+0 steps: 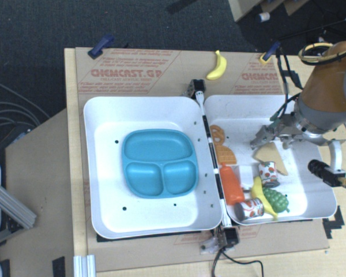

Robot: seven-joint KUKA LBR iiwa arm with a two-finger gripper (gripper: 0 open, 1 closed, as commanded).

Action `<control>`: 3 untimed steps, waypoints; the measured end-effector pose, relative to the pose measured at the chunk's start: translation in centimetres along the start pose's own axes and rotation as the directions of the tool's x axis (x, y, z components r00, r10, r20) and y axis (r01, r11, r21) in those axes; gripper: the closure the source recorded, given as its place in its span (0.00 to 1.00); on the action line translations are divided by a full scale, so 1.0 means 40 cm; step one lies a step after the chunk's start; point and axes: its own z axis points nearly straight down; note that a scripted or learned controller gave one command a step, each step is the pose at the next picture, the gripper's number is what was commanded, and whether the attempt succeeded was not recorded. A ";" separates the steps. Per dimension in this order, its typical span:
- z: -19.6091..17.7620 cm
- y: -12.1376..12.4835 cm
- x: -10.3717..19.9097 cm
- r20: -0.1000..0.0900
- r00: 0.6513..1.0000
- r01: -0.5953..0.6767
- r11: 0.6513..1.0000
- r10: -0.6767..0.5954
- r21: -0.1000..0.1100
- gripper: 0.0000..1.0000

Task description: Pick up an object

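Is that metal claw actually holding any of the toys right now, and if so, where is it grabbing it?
Nothing is held. The gripper hangs open in the right bin, above the tan wedge, with nothing between its fingers.

A dark carpet point(40, 22) fills the upper part of the frame, with grey cables point(8, 117) looping at the left edge. A cardboard sheet point(132, 74) with red lettering covers the bench, and a metal rail point(11, 203) lies at lower left.

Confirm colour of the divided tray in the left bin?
Light blue; the divided tray shows plainly in the camera view.
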 end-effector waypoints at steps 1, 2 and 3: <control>0.148 0.206 -0.040 -0.002 1.000 0.002 1.000 -0.002 0.003 0.00; 0.120 0.208 -0.040 -0.001 1.000 0.002 1.000 -0.002 -0.001 1.00; 0.120 0.208 -0.040 0.000 1.000 0.002 1.000 -0.002 -0.001 0.00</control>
